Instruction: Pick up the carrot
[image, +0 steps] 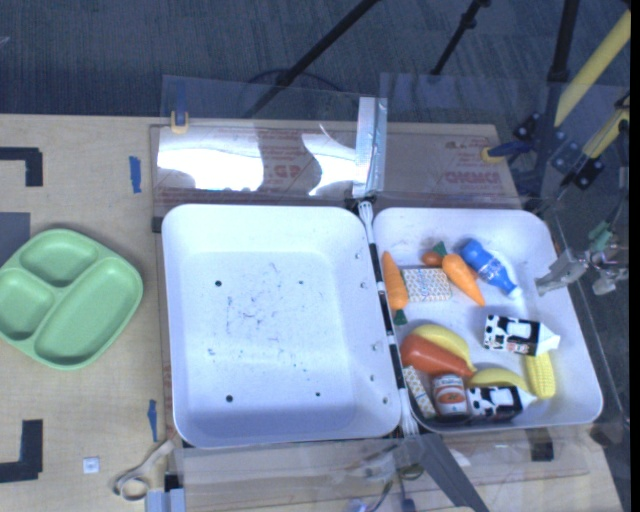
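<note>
On the far left of the bench you have a green divided plate, well apart from both bins. Next comes the left bin, its white floor scuffed with faint blue marks.

Across the shared rim, the right bin is crowded. Against its left wall you see a slim orange piece lying lengthwise, and just beside it a small patterned white packet. The carrot lies in the upper middle of this bin, tilted, with its darker end pointing toward the back wall; it touches the packet's right corner, and a blue bottle sits close against its right side. Nearer to you are a banana resting on an orange-red pepper-like piece, a jar with a red label, a black-and-white carton, a corn cob, and a second black-and-white carton by the front wall.

At the right edge, the claw hangs at the bin's right rim, well apart from the carrot. You cannot tell how wide it stands; it is blurred and small there.
</note>
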